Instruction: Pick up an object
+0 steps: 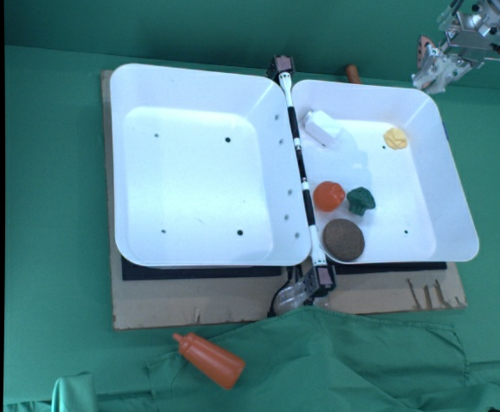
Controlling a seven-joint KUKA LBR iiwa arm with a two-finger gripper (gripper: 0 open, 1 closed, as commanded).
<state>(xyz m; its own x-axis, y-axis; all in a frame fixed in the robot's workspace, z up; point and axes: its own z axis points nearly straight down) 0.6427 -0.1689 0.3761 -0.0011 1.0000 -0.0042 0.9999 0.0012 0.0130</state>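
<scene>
Five objects (328, 196) lie well below the end effector (429, 69).

You are looking at a robotics lab bench: green cloth (52, 230) drapes the whole surface and backdrop, and two white bins (200, 84) sit on a cardboard sheet (147, 316). Toy food (328, 196) and the industrial arm (490, 15) confirm a test rig.
</scene>
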